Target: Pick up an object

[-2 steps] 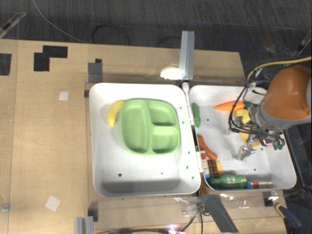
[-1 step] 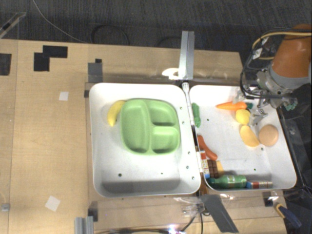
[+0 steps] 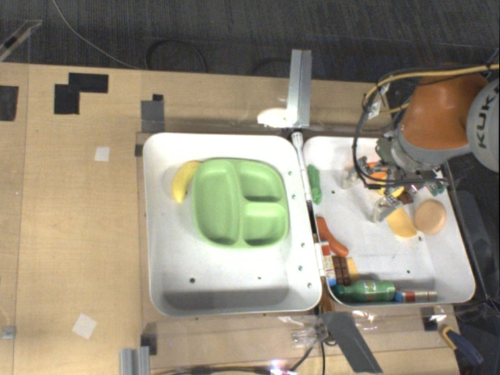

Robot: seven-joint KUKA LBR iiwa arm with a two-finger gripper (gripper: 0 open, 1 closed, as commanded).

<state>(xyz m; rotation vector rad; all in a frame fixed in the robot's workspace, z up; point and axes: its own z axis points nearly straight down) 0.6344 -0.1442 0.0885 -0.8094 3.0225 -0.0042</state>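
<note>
In the left bin [image 3: 160,233] we see a green divided tray [image 3: 238,202] lying flat, with a yellow banana [image 3: 183,180] touching its left edge. The right bin [image 3: 461,276] holds a green pepper [image 3: 314,184] and an orange-red carrot [image 3: 331,239] along its left wall, a green bottle [image 3: 366,291] along its near wall, and a yellow wedge [image 3: 401,223] touching a tan egg [image 3: 430,216]. The gripper [image 3: 391,201] hangs just above the wedge, and we cannot tell how it is set or whether it grips anything.
</note>
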